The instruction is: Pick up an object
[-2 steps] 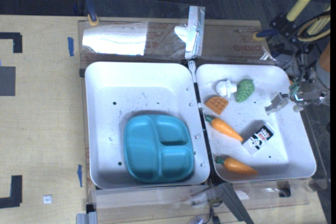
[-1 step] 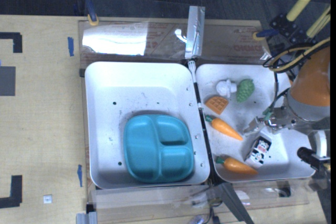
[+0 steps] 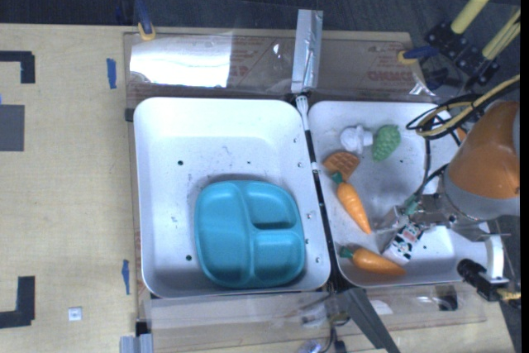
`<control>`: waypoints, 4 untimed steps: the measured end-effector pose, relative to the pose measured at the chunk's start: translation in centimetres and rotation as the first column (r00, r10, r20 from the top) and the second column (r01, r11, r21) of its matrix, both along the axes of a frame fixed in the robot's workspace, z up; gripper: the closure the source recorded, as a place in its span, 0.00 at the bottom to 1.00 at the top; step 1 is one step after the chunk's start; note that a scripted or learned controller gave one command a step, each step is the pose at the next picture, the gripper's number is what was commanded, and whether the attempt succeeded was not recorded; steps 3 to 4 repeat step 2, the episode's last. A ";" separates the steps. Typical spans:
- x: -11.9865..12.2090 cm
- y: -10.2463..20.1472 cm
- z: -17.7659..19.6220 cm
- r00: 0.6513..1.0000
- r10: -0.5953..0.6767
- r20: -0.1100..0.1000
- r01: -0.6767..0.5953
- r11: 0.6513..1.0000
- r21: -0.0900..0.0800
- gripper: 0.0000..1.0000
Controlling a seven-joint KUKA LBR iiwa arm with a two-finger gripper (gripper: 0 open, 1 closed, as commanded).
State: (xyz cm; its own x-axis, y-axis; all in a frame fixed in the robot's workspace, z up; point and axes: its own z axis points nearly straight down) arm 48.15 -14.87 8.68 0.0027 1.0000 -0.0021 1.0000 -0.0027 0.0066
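The table (image 3: 58,202) is a light wooden surface with black corner marks and blue tape strips at its left; its far edge meets dark flooring. On it stand two shallow white bins side by side. The left bin (image 3: 165,136) is the larger item in view and holds one teal compartment tray (image 3: 248,234), lying flat toward the near wall, with one long section and two smaller ones. The right bin (image 3: 331,124) is partly covered on its right side by the arm (image 3: 492,157), whose orange band and grey wrist are cut off by the frame edge, so that side of the bin floor cannot be made out. Black and yellow cables cross above the bin's far right corner. The hand (image 3: 407,229) sits low over the near right part of the right bin; its fingers are small, dark and mixed with a black-and-white patterned part, so whether it is released or clenched cannot be told, and no object can be seen between them. The objects to pick lie in the right bin: a green leafy toy (image 3: 385,141) and a white toy (image 3: 355,138) touching it at the far side, an orange wedge-shaped piece (image 3: 341,164) just nearer, a carrot (image 3: 355,208) lying diagonally at mid-bin, and a second carrot (image 3: 374,260) against the near wall, just beside the hand.
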 end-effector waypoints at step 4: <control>2.6 10.9 18.4 1.000 0.013 -0.008 -0.013 1.000 0.003 1.00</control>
